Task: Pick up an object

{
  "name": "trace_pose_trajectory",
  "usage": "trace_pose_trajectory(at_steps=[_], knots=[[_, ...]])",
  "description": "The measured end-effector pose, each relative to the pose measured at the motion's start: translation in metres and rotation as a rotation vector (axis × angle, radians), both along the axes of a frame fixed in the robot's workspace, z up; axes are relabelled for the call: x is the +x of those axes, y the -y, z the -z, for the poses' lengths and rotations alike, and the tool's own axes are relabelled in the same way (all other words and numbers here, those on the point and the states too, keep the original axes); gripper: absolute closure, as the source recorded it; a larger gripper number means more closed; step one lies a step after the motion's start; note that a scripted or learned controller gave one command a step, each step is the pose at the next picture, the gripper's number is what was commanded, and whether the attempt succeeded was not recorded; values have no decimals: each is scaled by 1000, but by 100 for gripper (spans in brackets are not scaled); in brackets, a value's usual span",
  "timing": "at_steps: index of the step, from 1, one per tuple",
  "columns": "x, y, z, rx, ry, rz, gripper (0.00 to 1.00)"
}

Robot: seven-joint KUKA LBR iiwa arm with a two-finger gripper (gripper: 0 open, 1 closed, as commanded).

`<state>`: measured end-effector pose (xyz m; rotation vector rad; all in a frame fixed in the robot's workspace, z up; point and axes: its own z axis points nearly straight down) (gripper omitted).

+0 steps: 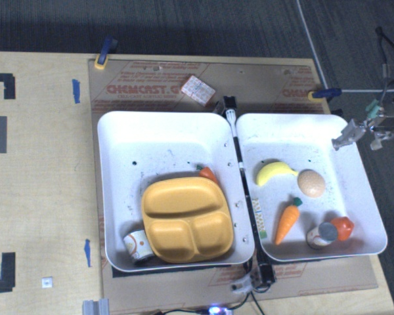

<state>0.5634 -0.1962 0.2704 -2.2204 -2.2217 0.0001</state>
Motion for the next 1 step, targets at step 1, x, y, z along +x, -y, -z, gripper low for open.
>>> trace_pose_trajectory(at_steps=[1], knots=[[-22, -3, 144, 0, -1, 1, 0]])
